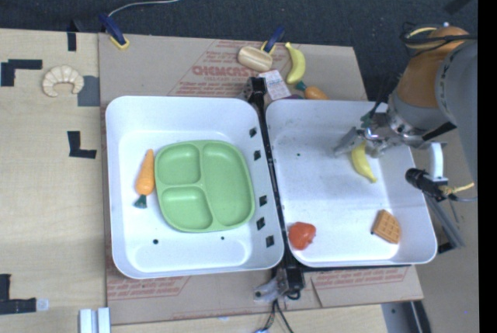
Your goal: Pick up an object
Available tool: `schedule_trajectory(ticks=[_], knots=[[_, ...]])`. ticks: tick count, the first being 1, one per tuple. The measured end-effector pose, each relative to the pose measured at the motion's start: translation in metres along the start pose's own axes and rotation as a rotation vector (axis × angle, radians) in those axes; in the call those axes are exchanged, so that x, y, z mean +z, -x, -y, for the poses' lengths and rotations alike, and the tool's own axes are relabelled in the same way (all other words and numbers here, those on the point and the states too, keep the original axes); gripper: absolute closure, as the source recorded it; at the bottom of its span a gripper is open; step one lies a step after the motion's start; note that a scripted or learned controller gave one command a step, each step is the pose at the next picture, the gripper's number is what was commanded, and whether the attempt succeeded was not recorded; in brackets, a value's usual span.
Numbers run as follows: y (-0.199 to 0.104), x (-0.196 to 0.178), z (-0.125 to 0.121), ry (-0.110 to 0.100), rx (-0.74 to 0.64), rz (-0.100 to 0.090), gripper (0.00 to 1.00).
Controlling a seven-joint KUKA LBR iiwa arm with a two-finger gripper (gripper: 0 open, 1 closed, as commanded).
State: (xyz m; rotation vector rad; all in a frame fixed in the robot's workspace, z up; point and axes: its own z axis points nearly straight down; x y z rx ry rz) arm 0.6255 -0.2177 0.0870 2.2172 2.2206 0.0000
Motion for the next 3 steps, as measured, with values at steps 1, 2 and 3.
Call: schedule_trajectory(ticks=[1, 2, 3], knots=[[0.000, -0.010, -0.001, 0.004, -0.002, 0.003, 1.00], [-0.056, 0.001, -0.006, -0.001, 0.000, -0.003, 1.00], [-0.133, -0.099, -0.022, -0.001, -0.002, -0.003, 1.00]])
